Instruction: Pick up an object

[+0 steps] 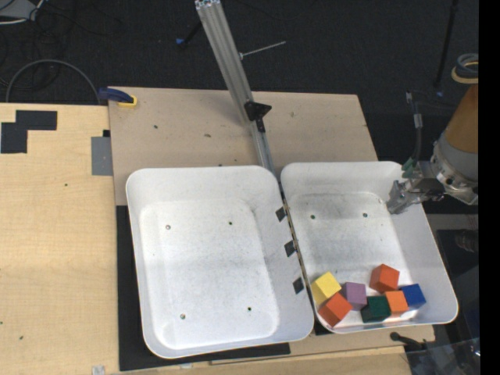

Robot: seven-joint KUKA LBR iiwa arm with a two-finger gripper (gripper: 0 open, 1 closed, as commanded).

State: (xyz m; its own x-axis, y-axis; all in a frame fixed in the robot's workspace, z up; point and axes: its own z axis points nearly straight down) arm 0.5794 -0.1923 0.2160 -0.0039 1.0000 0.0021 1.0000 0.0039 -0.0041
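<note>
- White plastic makes up both shallow bins: the left bin (156,190) fills the lower middle of the frame, and the right bin (344,180) sits just beside it toward the lower right.
- All the candidate objects lie in the right bin, huddled against its near wall at the bottom right of the frame.
- Counted, there are seven blocks: one yellow block (326,284), one purple block (355,293), one dark green block (376,308), one blue block (413,295), and three in the orange-red family, namely a red-orange block (384,276) at the top of the cluster, an orange block (336,308) at its lower left, and a lighter orange block (397,301) between green and blue.
- Most of them touch or nearly touch a neighbour, so no block stands well apart.
- At the right edge of the frame, the gripper (398,196) hangs over the far right rim of the right bin, with nothing seen between its fingers; whether they are spread or pressed together I cannot tell.
- Relation that matters: the cluster lies down-frame from the gripper, and slightly left, well apart from it.
- Nearest along that line is the red-orange block, which I judge the easiest target; the blocks look roughly cubic, so no long axis dictates wrist angle.
</note>
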